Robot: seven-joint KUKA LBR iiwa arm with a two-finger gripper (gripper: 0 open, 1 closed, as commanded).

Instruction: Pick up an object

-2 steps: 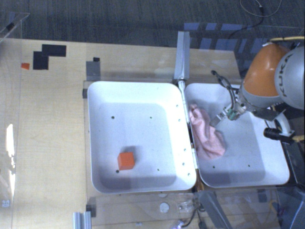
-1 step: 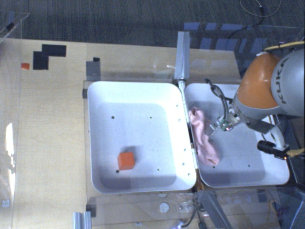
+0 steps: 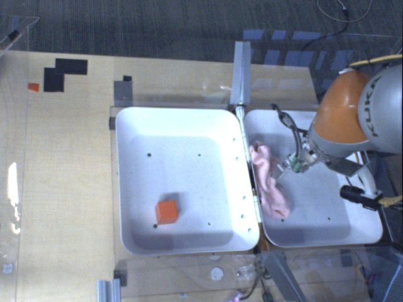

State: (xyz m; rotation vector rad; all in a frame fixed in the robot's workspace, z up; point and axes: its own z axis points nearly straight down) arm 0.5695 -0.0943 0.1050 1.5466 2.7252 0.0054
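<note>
On the far left of the tabletop (image 3: 63, 187), black tape marks (image 3: 61, 74) and a small orange tag (image 3: 33, 87) lie well apart from the bins and play no part in the work. Next comes the left bin (image 3: 135, 121), a shallow white tray with one small orange block (image 3: 167, 212) resting on its floor toward the lower left, alone and far from the arm. A grey metal divider post (image 3: 241, 74) stands at the junction where the two trays meet.

The right bin (image 3: 327, 234) holds a pink cloth (image 3: 269, 181), crumpled into a long strip that lies against the bin's left wall and runs from near mid-height down toward the lower left corner. Just beside its upper part, to the right, hangs the gripper (image 3: 295, 163), reached in under the arm's orange band (image 3: 339, 113). The jaws sit low over the bin floor, but they are too small and cluttered with cables to say whether they stand wide or narrow; nothing can be seen between them.

Judging from this layout, the arm is in the approach step, with the cloth as the likely target. The next move would call for shifting the gripper left over the cloth, descending until the jaws straddle a fold, closing and lifting. The cloth's closeness to the wall could hinder a clean descent.
</note>
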